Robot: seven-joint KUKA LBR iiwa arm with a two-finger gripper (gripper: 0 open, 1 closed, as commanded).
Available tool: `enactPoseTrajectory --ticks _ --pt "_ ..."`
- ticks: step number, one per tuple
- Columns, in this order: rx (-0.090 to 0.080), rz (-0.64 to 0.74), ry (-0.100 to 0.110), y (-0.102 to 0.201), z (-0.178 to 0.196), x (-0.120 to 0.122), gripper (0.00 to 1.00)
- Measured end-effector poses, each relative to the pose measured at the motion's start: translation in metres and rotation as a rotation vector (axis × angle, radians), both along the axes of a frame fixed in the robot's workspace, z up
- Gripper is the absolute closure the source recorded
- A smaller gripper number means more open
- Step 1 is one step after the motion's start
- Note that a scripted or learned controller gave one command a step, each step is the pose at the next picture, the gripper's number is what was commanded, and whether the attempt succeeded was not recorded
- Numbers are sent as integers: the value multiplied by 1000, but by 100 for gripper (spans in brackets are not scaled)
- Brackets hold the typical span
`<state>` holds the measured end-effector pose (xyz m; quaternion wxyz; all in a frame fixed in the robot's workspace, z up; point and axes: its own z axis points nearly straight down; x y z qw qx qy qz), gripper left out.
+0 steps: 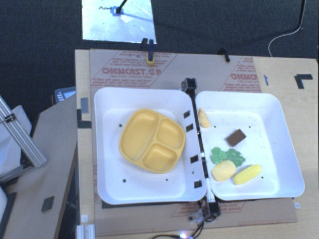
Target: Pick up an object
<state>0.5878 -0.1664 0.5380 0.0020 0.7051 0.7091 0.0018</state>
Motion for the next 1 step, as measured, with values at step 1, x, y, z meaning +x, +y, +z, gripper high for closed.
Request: enactPoseTrajectory --ticks 1 --pt "-4 -1 -3 -30 -2 75 100"
